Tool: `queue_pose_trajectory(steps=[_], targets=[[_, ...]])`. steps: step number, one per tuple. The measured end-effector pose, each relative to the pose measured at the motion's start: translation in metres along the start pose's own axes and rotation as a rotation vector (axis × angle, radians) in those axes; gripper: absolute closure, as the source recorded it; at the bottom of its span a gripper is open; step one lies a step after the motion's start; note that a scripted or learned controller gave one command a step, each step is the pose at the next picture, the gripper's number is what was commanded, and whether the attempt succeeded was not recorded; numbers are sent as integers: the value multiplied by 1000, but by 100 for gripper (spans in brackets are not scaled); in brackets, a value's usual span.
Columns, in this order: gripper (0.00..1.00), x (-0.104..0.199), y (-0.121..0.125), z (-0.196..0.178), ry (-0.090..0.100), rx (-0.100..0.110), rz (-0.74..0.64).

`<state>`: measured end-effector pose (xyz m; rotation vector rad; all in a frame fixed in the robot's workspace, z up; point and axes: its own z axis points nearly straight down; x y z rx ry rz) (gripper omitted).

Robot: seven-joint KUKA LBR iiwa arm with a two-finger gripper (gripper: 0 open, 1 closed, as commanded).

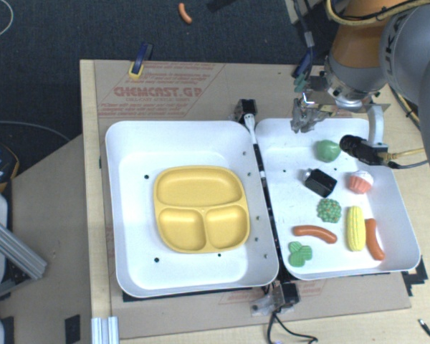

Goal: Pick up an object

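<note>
My gripper (302,121) hangs over the far left corner of the right bin (281,165), with nothing visible between its fingers. In that bin lie a green round fruit (327,150), a black block (320,183), a pink-and-white piece (360,183), a green bumpy ball (329,210), a yellow corn cob (355,228), two orange sausages (314,232) (375,239) and a green broccoli piece (299,254). The green fruit is the closest to the gripper, a little to its right and nearer the camera.
The left bin (129,192) holds a yellow divided plate (201,208). A black clip (246,110) sits at the far end of the seam between the bins. A black camera-like part (358,148) sticks out from the arm over the right bin.
</note>
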<state>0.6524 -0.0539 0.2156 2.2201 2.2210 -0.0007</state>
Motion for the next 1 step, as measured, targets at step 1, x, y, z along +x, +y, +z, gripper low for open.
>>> queue_pose_trajectory(steps=[1], targets=[[100, 0, -7, -1, 1, 3, 0]])
